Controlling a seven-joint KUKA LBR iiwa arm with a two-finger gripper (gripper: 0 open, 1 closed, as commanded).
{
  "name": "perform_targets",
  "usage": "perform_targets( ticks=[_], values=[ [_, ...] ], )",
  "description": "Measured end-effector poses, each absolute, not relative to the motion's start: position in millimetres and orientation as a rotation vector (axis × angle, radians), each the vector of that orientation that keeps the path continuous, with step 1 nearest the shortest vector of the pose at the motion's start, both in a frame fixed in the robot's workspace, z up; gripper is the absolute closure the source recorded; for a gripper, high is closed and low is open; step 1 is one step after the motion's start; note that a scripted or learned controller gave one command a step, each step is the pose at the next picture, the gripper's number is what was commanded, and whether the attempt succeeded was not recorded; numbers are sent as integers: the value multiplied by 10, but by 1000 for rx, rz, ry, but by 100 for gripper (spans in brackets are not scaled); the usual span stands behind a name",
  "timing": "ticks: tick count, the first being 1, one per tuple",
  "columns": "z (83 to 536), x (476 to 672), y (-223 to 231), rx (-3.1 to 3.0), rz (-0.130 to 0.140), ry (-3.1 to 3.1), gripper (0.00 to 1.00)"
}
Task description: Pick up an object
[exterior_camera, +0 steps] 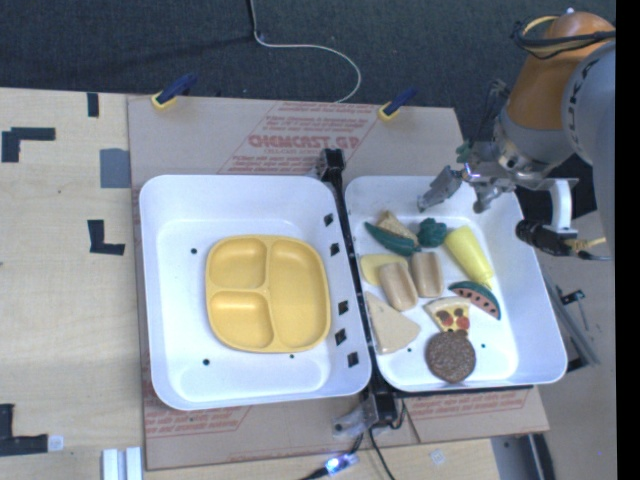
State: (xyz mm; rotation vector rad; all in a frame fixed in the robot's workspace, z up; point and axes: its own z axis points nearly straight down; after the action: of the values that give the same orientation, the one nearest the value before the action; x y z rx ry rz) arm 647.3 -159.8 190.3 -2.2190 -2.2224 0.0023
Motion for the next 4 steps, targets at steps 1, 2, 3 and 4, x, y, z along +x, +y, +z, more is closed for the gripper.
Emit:
perform_targets(
  ticks=[1,2,3,4],
  values=[
    [1382,6444,-1493,-2217,6,-2220,0],
    [882,6456,-1482,-2220,-2,-2222,0],
    [1027,6477,-1472,-2220,-7,-2230,100],
    [1664,6501,-1444,-2222,-4,-2226,100]
  ],
)
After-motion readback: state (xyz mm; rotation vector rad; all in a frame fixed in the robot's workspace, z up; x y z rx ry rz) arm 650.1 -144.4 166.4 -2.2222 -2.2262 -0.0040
